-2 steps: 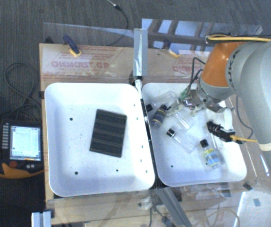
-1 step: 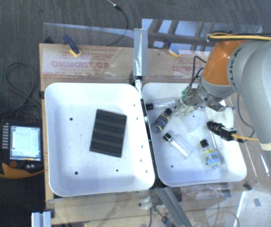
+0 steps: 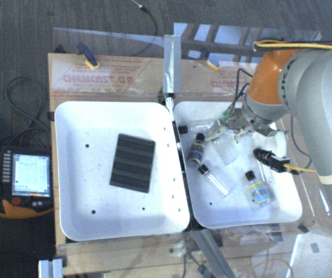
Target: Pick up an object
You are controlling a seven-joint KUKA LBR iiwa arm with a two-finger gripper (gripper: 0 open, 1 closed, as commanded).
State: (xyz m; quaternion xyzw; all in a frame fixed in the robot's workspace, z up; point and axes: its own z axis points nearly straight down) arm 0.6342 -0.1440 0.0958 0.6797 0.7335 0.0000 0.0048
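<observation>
Two bins sit side by side on the bench, the left bin (image 3: 73,126) touching the right bin (image 3: 287,210) along the frame's centre. A ribbed rectangular pad (image 3: 132,163) lies in the middle of the left bin. In the right bin, several small bottles lie scattered: one (image 3: 196,149) near its left wall, a clear vial (image 3: 213,179) just below it, another bottle (image 3: 258,190) toward the lower right. The arm (image 3: 305,91) reaches over the right bin's upper part, its gripper (image 3: 228,123) above that bin's upper middle. A handheld pendant (image 3: 24,181) lies at the frame's left, beside the bench.

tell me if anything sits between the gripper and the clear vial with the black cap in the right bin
Nothing visible does. The gripper hangs over the back of the right white bin; the clear black-capped vial lies below-left of it on bare floor. The small dark bottle sits off to the side.
</observation>
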